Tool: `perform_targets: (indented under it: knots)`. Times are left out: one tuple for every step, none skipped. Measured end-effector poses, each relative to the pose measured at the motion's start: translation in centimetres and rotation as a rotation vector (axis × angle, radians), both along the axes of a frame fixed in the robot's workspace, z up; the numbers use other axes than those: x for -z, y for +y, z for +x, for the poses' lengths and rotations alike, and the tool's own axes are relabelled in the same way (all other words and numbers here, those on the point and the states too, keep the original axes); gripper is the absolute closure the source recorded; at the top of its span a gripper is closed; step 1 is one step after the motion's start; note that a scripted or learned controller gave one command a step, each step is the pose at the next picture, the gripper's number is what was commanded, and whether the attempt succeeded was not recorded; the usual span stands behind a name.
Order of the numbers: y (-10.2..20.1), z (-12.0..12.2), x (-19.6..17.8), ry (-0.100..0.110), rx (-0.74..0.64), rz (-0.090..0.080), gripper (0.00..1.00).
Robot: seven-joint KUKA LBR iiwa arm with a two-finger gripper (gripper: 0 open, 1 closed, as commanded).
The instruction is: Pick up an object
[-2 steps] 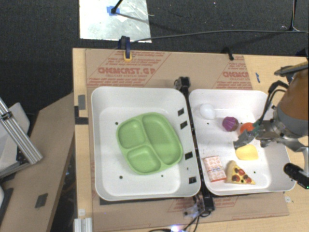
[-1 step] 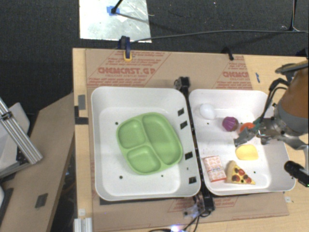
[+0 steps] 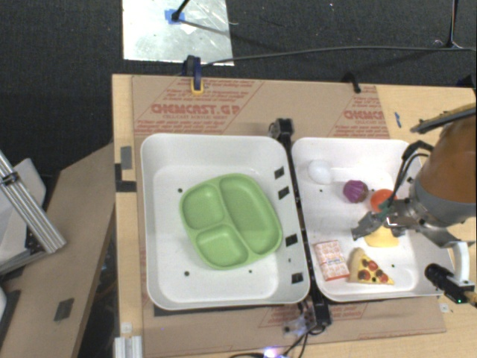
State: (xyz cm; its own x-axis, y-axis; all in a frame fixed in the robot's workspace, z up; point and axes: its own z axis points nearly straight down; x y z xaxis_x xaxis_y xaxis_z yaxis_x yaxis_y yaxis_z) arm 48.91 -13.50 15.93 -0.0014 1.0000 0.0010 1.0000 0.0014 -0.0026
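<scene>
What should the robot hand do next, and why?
Probably lower a little straight down. The hand sits in the right white bin, right over the flat yellow toy piece, with the orange ball and purple round toy just behind it. Nothing shows between its fingers, so the yellow piece looks like the nearest thing to grab.

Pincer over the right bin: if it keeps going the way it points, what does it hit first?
The pincer points leftward and down. First in line looks to be bare floor of the right bin, just above the pink-and-white packet. The yellow piece lies beneath it; depth is unclear.
</scene>
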Motion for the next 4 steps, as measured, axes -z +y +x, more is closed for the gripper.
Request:
perform_targets:
  knots:
    - [0.6, 0.7, 4.7, 0.0, 0.0, 0.001, 0.0]
    - [0.5, 1.0, 7.2, -0.012, 0.001, -0.004, 0.0]
    - [0.5, 1.0, 6.3, -0.01, 0.001, -0.003, 1.0]
    - [0.2, 1.1, -0.1, -0.01, -0.002, -0.003, 1.0]
